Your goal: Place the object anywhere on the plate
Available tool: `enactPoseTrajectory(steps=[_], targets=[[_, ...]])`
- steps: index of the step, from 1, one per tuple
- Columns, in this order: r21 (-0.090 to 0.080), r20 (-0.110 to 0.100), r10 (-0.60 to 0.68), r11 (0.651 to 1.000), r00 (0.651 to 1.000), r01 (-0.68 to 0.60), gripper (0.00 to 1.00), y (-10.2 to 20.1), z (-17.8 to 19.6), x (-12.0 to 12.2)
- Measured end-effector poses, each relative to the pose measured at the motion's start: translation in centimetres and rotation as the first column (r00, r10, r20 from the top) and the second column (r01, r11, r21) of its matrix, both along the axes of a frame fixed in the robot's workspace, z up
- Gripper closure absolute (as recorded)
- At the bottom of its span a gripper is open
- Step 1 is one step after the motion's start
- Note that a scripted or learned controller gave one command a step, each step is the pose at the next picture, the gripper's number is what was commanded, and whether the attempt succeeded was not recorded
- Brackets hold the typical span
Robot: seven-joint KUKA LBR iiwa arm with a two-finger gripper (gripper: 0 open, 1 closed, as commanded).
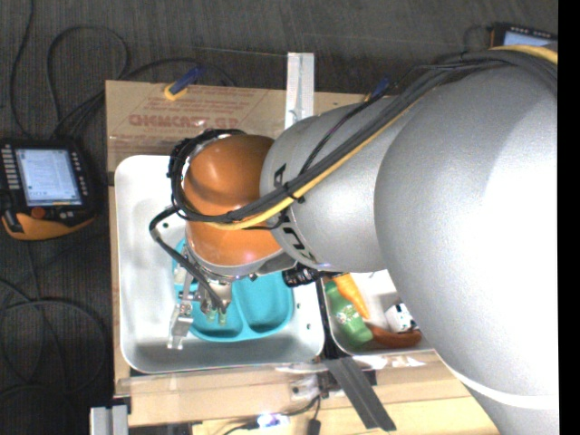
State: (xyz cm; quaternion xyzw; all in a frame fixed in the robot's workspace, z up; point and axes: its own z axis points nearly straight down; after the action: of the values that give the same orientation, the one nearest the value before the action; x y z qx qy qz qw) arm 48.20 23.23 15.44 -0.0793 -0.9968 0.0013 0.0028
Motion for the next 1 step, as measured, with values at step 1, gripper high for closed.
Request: enactPoseTrajectory(steps=[1], targets=[[0.0,0.004,-0.001,1.0,1.0,0.001,0.0,-5.29,14.92,2.13]])
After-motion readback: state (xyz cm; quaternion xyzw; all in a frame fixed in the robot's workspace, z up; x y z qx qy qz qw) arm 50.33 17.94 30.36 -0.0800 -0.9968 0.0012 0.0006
